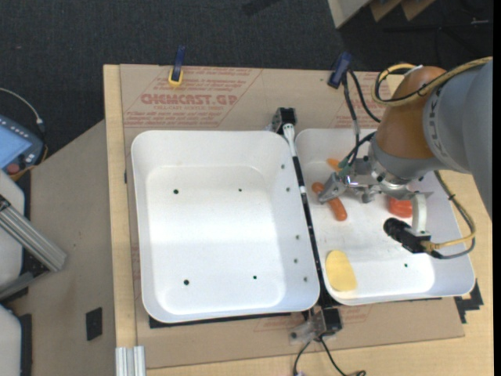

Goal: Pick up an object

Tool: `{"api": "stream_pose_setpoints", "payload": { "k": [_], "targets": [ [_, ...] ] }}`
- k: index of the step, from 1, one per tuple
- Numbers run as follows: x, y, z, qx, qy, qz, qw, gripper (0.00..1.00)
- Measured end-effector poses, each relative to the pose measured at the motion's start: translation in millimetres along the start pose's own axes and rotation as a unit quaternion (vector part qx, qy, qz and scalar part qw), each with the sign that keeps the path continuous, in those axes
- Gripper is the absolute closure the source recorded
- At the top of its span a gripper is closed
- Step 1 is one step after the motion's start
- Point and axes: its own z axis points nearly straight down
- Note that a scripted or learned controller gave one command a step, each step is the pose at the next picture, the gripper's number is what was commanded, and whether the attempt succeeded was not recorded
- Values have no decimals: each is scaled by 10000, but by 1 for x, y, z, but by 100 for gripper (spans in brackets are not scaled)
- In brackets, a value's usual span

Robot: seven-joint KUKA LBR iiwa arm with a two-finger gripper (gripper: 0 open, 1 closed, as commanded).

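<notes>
My gripper (pixel 349 192) hangs low over the left half of the right bin (pixel 438 284), its fingers spread open with nothing between them. An orange carrot-like piece (pixel 337 209) lies just below and to the left of the fingertips. A smaller orange piece (pixel 317 187) sits by the left finger, and another orange bit (pixel 333 164) lies farther back. A red-orange object (pixel 401 207) rests to the right of the gripper, partly hidden by the wrist. A pale yellow oval object (pixel 340 271) lies near the bin's front left corner.
The left bin (pixel 156 288) sits next to the right one, with a black divider rim (pixel 301 202) between them. A black cable end (pixel 401 234) and a yellow cable hang from the arm over the right bin. Clamps hold the cardboard base at the back.
</notes>
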Motion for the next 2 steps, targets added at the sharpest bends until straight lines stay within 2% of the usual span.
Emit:
{"api": "stream_pose_setpoints", "payload": {
  "k": [1,2],
  "targets": [
    [-1,-1,-11,-3,-1,14,10000,100],
    [85,-74,-105,25,30,-23,10000,100]
  ]
}}
